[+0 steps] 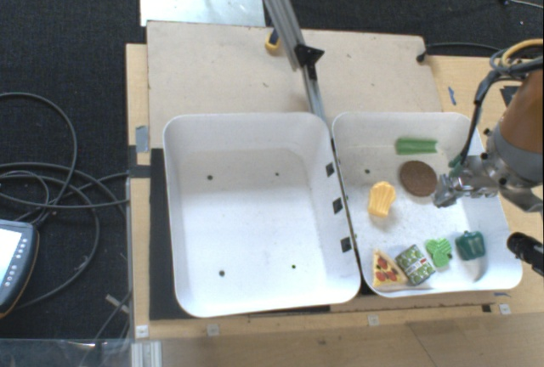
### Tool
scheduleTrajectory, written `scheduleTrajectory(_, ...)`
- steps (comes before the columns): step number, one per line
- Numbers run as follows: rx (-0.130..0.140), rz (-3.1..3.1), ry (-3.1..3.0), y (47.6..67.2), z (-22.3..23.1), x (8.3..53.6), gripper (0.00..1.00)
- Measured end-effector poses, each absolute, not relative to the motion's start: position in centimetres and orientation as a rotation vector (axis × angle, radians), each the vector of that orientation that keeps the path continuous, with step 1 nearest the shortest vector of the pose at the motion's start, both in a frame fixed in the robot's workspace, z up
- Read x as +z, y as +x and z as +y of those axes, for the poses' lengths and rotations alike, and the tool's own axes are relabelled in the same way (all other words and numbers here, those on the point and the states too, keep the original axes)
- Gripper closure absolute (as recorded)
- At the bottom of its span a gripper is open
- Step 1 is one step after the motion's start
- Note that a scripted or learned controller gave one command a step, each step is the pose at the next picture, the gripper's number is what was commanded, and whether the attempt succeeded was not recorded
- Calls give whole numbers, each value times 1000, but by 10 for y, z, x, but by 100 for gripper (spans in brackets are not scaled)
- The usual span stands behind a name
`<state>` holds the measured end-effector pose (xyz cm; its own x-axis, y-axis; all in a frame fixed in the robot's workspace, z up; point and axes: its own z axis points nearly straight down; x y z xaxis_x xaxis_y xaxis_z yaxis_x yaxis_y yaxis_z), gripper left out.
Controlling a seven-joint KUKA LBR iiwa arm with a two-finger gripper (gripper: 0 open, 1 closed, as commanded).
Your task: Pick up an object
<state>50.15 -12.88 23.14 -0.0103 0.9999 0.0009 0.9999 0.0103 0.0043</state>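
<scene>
Tool [448,191] hangs low over the right bin [365,132], just right of the brown disc [417,177]; whether it is open or closed I cannot tell, and nothing shows in its grip. The disc is nearest, with clear floor around it. My advice: centre over it and descend straight. The corn [382,198] and green block [416,146] lie near; avoid nudging them.

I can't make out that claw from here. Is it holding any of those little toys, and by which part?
Nothing shows between the fingers of the gripper. It hangs over the right bin, just right of the brown disc, and whether it touches the disc cannot be told.
</scene>
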Motion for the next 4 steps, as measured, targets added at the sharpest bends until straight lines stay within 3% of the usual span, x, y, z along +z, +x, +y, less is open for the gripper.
scheduleTrajectory(4, 5, 2233, 2209, 543, 59, 246, 100)
